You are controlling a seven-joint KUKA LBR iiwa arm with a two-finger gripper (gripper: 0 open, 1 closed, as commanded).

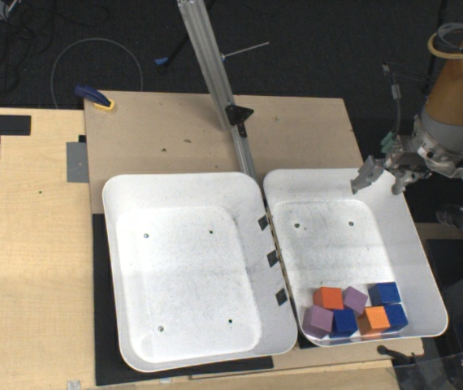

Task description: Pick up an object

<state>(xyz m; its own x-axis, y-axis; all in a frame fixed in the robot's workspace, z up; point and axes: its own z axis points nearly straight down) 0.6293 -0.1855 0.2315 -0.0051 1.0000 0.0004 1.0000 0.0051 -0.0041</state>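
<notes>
Nearest the camera: the near rim of the two bins. Left bin (134, 218), the larger showing, carries only specks on its floor. Right bin (410, 242) holds all the stock, a cluster of blocks pushed into its near corner, touching one another. Counted there: blue block (386, 293) far right, second blue (344, 322) in the middle near the rim, another blue (395, 316) just right of the orange. Orange block (375, 320), red-orange block (327, 297), two purple blocks (355, 299) and (318, 320).

My pincer (382, 173) hangs over the far right corner of the right bin, well apart from the cluster. Fingers spread, nothing between them.

Step in hand, as I judge it: approach, grasp not begun. Next move calls for travel toward the near corner, then a descent. Blocks sit packed, so I need one with free sides; the far blue block looks most exposed. The rim just beside the cluster could foul a finger.
</notes>
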